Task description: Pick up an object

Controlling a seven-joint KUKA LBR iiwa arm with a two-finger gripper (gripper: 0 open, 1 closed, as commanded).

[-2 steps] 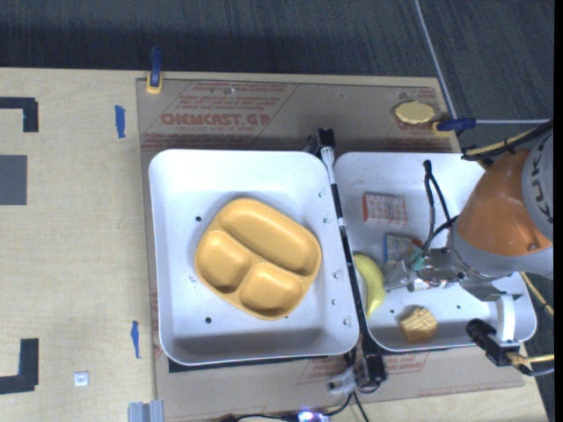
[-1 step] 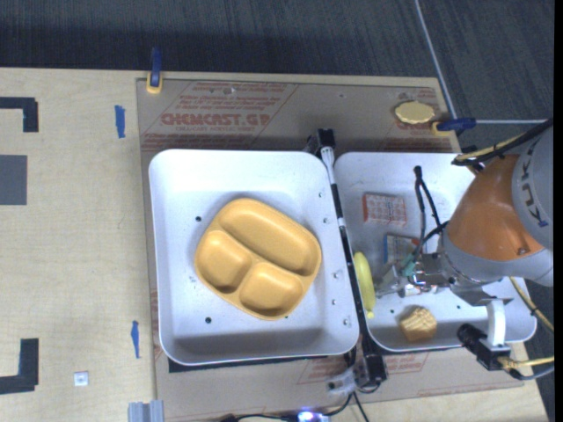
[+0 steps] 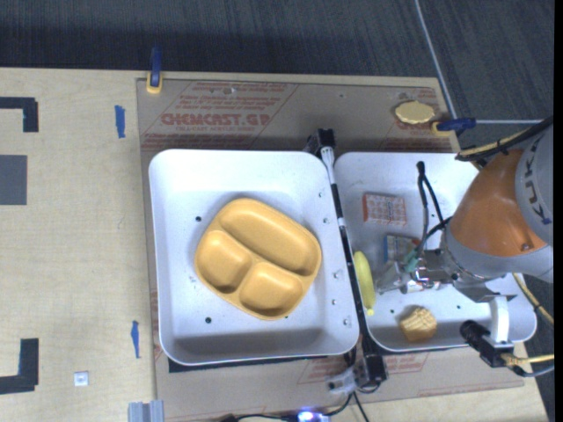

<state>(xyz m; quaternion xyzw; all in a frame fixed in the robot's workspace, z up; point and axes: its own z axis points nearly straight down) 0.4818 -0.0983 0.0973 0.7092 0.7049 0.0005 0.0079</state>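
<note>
Landmark: right bin (image 3: 528,323). Near to far from the camera's bottom edge.

Nearest, by the bin's front wall: small tan waffle-textured piece (image 3: 419,323), lying free on the floor, nothing touching it. Looks light, rigid, probably foam or plastic toy food. Ridged surface should give decent friction. Judgement: easiest pick, take it across its short sides from above; plenty of room around it.

Along the bin's left wall: yellow banana-like piece (image 3: 362,281), pressed against the wall. Smooth, curved, likely slippery. Wall blocks one finger, so a poor grasp candidate unless nudged inward first.

Mid-bin: gripper (image 3: 413,271) low over the floor, just above the waffle piece and right of the banana. It sits in a clutter of small greenish/clear stuff; too blurred to identify. Open or closed: cannot tell, and nothing visibly held. Grey arm with orange band (image 3: 493,218) enters from the bin's right side.

Further back in the bin: flat red-and-white packet (image 3: 384,208), lying flat. Thin, light, hard to pinch off the floor; fingers would likely slide over it.

Left of the right bin: left bin (image 3: 176,183) carrying a big yellow three-compartment tray (image 3: 257,257). Stiff, smooth, too wide to span; only the rim is grippable.

Beyond the right bin's back wall, on the desk: tan disc (image 3: 414,112), outside the bin.

Task not yet done.
</note>
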